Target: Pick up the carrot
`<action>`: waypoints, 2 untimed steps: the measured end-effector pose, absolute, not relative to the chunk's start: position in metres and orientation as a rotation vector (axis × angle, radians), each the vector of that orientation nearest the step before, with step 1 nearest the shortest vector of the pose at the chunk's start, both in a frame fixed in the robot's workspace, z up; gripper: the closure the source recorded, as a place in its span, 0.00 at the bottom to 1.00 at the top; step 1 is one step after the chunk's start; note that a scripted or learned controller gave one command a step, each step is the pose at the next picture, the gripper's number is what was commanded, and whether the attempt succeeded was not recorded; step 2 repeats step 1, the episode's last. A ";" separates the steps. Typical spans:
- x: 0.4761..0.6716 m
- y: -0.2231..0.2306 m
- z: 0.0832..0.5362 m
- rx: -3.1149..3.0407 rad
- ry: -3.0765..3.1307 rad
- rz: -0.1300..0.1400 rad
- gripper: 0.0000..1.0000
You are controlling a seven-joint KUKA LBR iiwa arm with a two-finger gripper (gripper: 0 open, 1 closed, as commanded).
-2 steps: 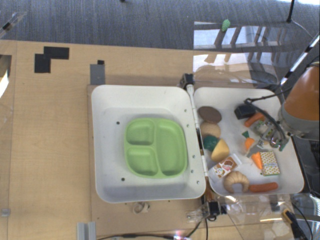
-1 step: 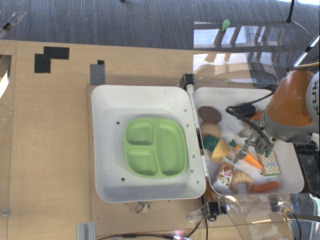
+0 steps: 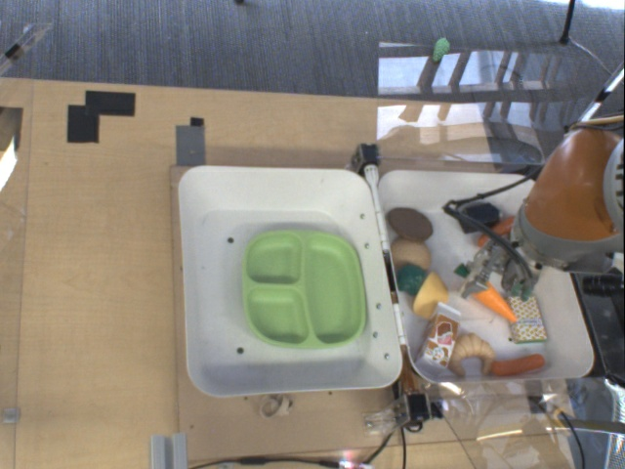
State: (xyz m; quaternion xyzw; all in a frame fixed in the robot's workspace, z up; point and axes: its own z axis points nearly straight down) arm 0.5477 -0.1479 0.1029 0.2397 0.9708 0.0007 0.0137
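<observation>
The carrot (image 3: 497,305) is a short orange cone lying in the right bin (image 3: 576,355), its tip pointing toward the lower right. My gripper (image 3: 494,283) hangs directly over the carrot's thick end, reaching in from the right under the orange-banded wrist. Its fingers stand a little apart on either side of that end, and nothing is lifted between them. Another bit of orange (image 3: 500,228) peeks out behind the gripper's cables, partly hidden.
The right bin also holds a brown round item (image 3: 410,225), a beige one (image 3: 410,254), a dark green piece (image 3: 410,279), a yellow wedge (image 3: 430,296), a small carton (image 3: 441,338), a croissant (image 3: 475,348), a sausage (image 3: 518,364) and a patterned box (image 3: 527,320). The left bin (image 3: 210,262) holds a green divided plate (image 3: 303,288).
</observation>
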 end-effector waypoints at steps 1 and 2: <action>0.576 -0.115 0.176 0.965 2.973 0.007 1.00; 0.576 -0.115 0.176 0.965 2.973 0.007 1.00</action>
